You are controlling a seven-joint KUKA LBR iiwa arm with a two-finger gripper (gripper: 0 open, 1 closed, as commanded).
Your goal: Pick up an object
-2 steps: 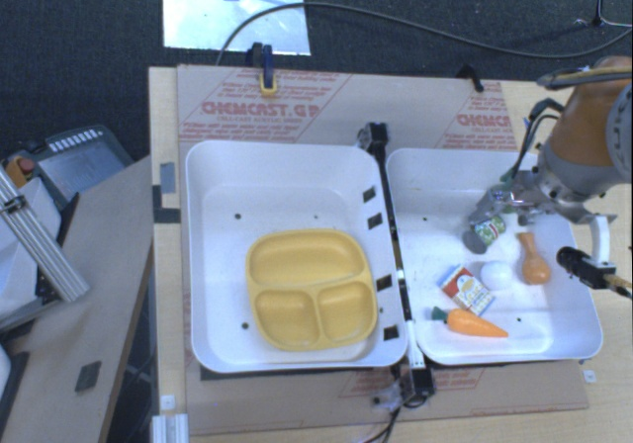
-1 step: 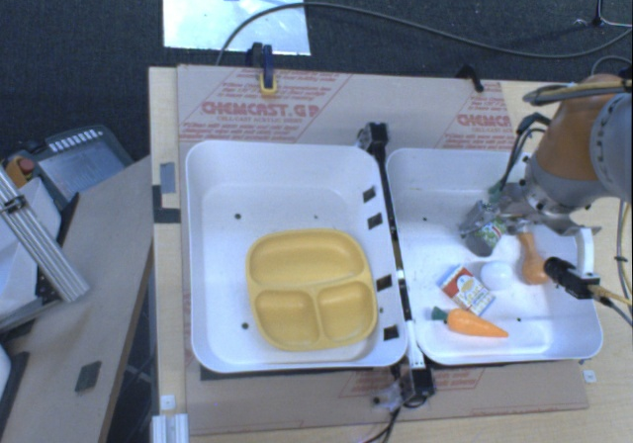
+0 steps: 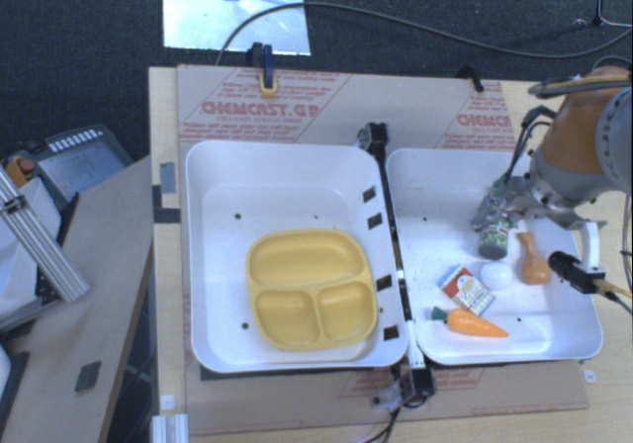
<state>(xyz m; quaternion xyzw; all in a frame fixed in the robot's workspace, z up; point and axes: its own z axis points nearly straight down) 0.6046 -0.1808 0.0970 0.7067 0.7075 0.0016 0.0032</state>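
Toy carrot (image 3: 473, 323) lies nearest; gripper (image 3: 494, 223), whose state I cannot tell, risks slipping among crowded neighbours.

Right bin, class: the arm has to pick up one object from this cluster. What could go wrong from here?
1. The claw sits low among tightly packed items, so closing may nudge the orange drumstick-shaped toy or the white egg rather than grip anything.
2. The toy carrot and small carton lie touching, so a grasp there might catch both.

arm (image 3: 584, 149) — grey casing | orange band above wrist | black cables alongside
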